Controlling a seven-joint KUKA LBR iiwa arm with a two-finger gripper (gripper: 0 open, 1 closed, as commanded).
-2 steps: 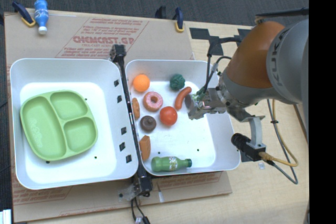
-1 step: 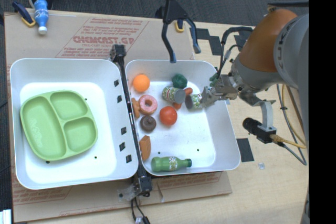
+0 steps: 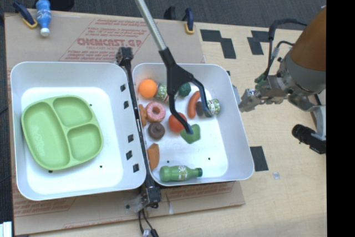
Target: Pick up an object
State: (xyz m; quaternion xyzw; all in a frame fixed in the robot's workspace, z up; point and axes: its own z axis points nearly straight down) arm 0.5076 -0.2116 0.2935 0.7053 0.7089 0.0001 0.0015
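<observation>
Toys crowd the right bin (image 3: 236, 144) at frame centre: orange ball (image 3: 147, 87), pink donut (image 3: 155, 112), green bottle (image 3: 180, 173). Gripper (image 3: 248, 100) hangs right of that bin, over the bench; its grip state is unclear.

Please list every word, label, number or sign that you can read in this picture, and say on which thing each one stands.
"CHEMCAST GP": large red print on the brown protective sheet under the bins, behind the left bin.
Smaller red lines above and below it on the same sheet: too blurred to read.
Label on the green bottle in the right bin: too small to read.
Label on the small blue bottle at the bench's far left: unreadable.
</observation>
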